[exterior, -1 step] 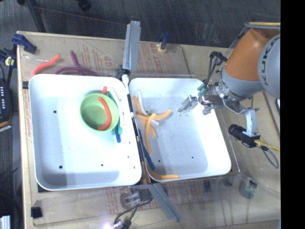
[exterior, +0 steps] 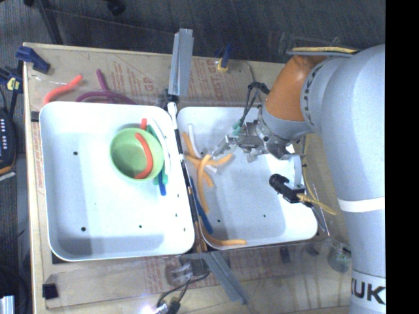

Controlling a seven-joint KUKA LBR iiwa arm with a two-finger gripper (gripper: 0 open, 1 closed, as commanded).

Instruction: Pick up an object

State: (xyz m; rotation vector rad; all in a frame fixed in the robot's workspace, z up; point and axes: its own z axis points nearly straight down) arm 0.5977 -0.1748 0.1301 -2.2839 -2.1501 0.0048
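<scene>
Reaches in from the right, wrist bent low over the right bin [exterior: 288, 224], gripper [exterior: 237, 142] beside orange strips [exterior: 208, 165], finger spread impossible to tell.

Gripper [exterior: 230, 145] over orange sticks [exterior: 208, 165], right bin [exterior: 288, 224]

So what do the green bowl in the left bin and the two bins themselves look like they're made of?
The green bowl looks like plastic: one flat, even light green colour with a soft sheen, no glaze glare. The left bin and right bin look like moulded white plastic too, smooth with rounded corners and rolled rims, though painted metal can't be ruled out.
</scene>
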